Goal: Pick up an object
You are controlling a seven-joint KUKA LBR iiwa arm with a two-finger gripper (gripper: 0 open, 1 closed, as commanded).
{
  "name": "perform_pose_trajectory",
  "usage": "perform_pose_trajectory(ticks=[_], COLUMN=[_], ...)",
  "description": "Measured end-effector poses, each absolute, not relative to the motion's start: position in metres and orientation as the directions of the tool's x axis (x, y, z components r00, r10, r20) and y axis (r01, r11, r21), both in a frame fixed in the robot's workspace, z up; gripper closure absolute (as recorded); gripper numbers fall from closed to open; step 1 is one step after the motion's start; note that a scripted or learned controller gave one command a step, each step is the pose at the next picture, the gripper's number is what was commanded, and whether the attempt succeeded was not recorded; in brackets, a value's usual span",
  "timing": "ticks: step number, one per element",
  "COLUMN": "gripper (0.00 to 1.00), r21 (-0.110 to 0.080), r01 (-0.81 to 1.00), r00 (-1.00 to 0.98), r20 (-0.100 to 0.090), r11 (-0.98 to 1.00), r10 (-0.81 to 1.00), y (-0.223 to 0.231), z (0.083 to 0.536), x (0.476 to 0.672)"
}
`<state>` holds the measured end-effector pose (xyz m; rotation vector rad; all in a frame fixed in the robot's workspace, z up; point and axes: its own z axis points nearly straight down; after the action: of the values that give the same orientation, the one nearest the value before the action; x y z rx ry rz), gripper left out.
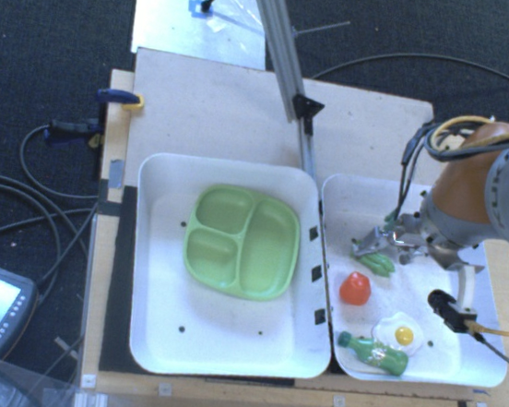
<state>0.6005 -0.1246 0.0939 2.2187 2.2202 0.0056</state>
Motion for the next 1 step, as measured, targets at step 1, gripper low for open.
perform_pose_trajectory(ticks=[1], gripper=[1.0], r21=[0.011], r01=[1.0], r00=[-0.001], r20=[0.0], r11=[0.001], r10=[1.0], y=[-0.1248], z=[0.1062], x=[0.6022])
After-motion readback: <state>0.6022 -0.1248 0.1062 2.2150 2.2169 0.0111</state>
